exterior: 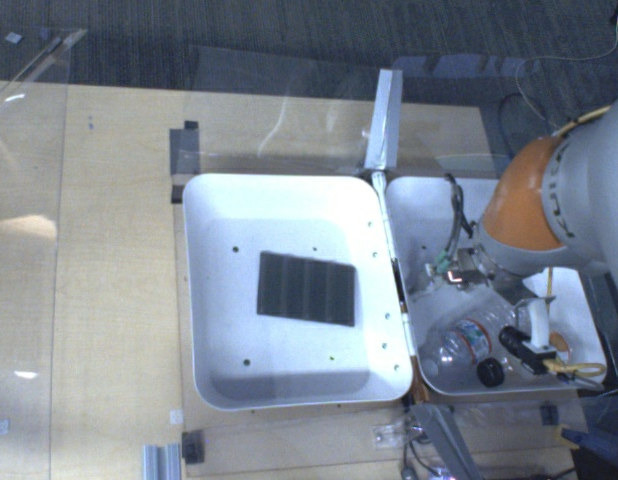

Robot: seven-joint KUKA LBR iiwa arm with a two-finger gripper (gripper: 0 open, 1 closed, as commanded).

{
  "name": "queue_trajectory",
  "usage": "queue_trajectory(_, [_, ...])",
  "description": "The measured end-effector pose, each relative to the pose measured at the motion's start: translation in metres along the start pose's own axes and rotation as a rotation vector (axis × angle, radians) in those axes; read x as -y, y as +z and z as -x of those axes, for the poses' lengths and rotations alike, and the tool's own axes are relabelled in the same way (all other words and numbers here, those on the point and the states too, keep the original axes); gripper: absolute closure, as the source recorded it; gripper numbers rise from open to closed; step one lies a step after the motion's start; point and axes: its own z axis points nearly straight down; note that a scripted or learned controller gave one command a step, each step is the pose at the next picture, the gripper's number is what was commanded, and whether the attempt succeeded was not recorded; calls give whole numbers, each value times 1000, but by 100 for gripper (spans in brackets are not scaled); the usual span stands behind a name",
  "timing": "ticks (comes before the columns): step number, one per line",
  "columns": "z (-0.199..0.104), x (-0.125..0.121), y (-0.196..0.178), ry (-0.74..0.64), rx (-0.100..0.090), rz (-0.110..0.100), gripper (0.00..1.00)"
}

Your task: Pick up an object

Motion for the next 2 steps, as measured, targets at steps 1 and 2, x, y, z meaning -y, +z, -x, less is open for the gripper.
queue_trajectory(1, [43, 56, -3, -210, 1, 6, 0])
queue_trajectory(2, [52, 56, -2, -240, 0, 6, 0])
